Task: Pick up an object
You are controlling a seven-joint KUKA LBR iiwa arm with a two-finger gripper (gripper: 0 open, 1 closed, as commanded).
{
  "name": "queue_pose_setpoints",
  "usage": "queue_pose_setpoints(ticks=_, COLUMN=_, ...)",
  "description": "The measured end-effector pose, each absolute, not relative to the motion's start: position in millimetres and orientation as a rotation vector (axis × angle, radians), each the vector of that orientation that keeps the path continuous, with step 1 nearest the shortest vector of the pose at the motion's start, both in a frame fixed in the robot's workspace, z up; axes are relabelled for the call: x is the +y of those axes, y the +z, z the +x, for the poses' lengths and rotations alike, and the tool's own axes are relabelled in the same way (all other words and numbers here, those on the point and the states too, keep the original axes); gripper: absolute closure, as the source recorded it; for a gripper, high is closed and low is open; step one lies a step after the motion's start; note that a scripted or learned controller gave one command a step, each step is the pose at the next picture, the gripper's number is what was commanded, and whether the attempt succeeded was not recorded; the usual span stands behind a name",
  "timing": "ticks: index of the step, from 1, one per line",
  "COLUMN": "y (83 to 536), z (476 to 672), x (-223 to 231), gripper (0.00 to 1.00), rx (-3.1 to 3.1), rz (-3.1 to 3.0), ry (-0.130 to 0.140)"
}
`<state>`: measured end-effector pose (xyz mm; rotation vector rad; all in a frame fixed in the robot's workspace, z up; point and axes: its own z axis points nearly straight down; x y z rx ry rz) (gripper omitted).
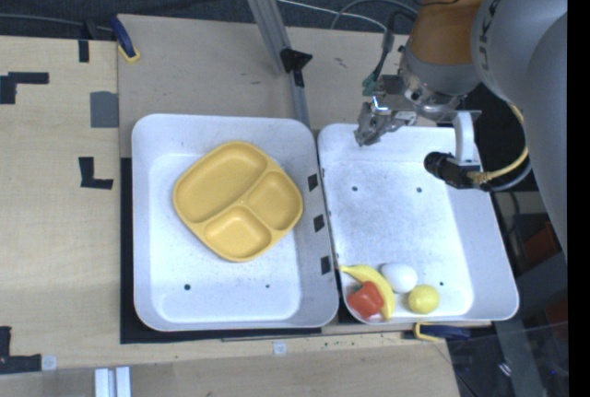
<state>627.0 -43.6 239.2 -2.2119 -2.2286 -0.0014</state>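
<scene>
End effector (367, 135) at right bin (479, 229) far rim, grip state unclear; fruit (387, 288) well apart.

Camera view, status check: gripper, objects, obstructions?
Gripper above right bin's far edge. Banana, red object, white egg, yellow ball clustered near corner. Yellow tray in left bin.

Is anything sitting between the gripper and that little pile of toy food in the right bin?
Nothing visible. The gripper hangs over the far rim of the right bin; the banana, red piece, white egg and yellow ball cluster at its near edge, bare floor between.
</scene>
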Motion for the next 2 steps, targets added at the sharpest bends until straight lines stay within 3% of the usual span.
queue_pose_setpoints(ticks=2, y=226.3, z=641.0, x=65.7, gripper=1.00, rx=-2.229, rz=-2.212, ry=-0.001)
